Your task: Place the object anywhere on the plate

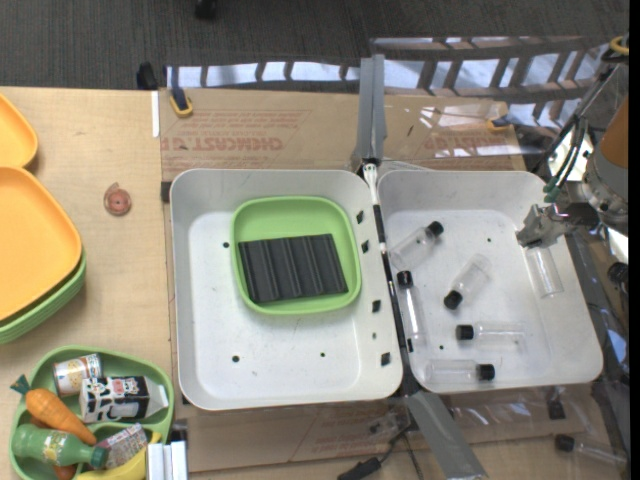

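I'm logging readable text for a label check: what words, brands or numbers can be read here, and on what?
"CHEMCYL", uncertain, red print seen upside down on the cardboard sheet behind the bins; the smaller line under it is too blurred to read.
Black characters on the white packet in the green bowl: illegible.
Label on the small can: too small to read.

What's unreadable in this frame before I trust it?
- Gripper, camera view: too small and blurred to tell open from shut.
- Clear vial below it: transparent against the white bin, so any contact is unclear.
- Arm: cut off by the right edge.
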Tool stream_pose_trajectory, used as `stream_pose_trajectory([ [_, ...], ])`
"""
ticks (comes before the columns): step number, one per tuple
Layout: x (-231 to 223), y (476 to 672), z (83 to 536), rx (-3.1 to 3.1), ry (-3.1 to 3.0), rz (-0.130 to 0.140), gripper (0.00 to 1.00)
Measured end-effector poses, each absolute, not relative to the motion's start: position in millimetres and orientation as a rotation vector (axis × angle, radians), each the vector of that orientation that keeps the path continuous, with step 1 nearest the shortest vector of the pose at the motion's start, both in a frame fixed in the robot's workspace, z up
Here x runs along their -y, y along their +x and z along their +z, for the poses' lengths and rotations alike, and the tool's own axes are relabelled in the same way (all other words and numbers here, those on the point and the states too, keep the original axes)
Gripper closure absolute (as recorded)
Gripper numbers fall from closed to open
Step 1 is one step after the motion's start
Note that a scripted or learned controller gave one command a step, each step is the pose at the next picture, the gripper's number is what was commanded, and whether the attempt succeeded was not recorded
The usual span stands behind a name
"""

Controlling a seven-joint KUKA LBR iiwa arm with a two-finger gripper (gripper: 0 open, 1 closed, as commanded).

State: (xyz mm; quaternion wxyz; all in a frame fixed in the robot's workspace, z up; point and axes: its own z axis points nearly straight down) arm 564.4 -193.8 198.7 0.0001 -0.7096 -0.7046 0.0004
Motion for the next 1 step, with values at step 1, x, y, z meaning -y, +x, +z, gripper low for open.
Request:
stream_pose_trajectory([
  [1,184.7,531.5,182.1,2.340,-2.092,0.003,1.00],
])
